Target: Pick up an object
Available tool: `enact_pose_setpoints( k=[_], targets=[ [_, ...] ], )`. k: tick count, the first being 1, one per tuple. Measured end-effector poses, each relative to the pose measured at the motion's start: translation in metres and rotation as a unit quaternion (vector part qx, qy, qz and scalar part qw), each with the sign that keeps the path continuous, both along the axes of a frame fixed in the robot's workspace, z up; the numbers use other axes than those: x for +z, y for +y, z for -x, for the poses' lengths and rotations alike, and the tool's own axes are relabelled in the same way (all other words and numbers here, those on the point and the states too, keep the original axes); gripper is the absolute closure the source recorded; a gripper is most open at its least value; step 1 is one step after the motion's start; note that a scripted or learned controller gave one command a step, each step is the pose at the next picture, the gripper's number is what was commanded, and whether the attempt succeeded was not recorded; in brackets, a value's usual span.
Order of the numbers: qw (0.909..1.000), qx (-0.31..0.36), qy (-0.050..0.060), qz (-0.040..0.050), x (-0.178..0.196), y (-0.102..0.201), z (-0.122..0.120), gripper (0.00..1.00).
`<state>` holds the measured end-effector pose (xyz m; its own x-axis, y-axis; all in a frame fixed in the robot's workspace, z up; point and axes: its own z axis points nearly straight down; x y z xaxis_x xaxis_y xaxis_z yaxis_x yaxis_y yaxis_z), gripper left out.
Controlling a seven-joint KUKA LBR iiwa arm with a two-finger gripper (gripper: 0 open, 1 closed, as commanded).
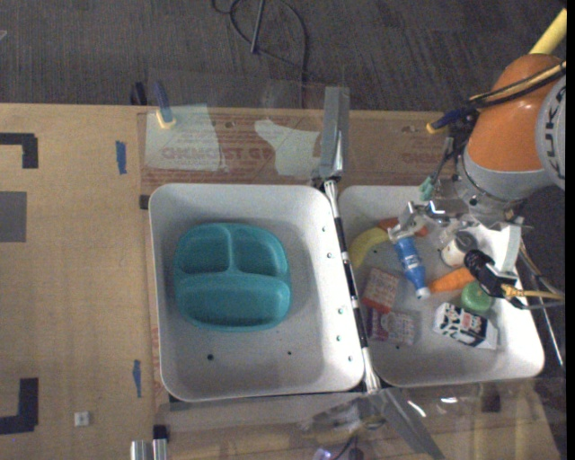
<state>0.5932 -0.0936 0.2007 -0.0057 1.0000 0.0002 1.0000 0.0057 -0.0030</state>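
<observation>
teal tray point(232, 274), left bin point(171, 211), cluttered right bin point(521, 359)

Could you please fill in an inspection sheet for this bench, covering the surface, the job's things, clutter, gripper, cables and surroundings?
Surface: wooden bench bearing the left bin and right bin side by side.
Job's things: right bin holds a blue tube, carrot, yellow piece, small packets and a black-and-white carton.
Clutter: teal divided plate in the left bin.
Gripper: gripper over the right bin's far side, above the tube.
Cables: black cable on the floor; wires beside the arm.
Surroundings: grey carpet.
</observation>
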Motion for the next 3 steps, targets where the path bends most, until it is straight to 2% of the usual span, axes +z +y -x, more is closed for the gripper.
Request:
enact_pose_setpoints(
  k=[1, 2, 3],
  targets=[
    [1.0, 0.004, -0.007, -0.0001, -0.113, -0.038, 0.003, 0.0],
    [1.0, 0.001, -0.009, 0.0033, -0.104, -0.044, 0.003, 1.0],
    [0.9974, -0.072, -0.001, 0.0006, -0.018, 0.007, -0.032, 1.0]
  ],
)
